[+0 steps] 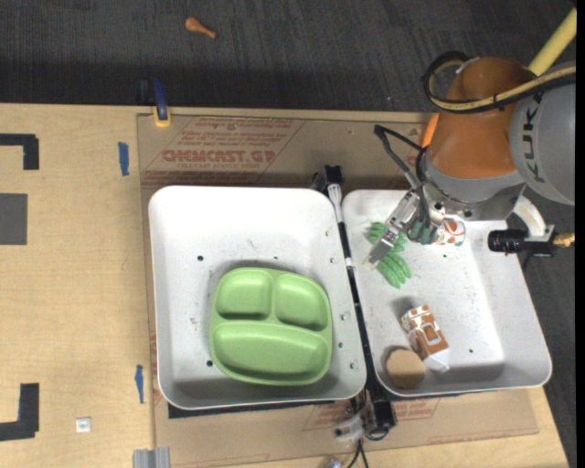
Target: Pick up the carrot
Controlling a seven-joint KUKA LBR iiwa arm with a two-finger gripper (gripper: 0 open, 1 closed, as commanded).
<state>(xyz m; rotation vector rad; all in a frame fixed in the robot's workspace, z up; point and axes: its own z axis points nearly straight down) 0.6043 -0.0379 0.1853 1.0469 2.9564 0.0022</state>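
My gripper (391, 239) hangs low over the upper left part of the right bin (512, 302), below the arm's orange band (471, 119). Right under its tip lies a green, ridged, leaf-like piece (395, 267); a second green bit (378, 232) shows beside the gripper. Whether these are the carrot's top I cannot tell, since the gripper covers what lies behind them. A small orange, carrot-shaped thing (199, 27) lies far off on the dark floor beyond the bench's top left.
The left bin (183, 238) holds a green divided plate (271, 324). In the right bin lie an orange-and-white packet (426, 335), a tan round item (405, 367) near the front wall, and a small red-and-white item (450, 232) by the wrist.
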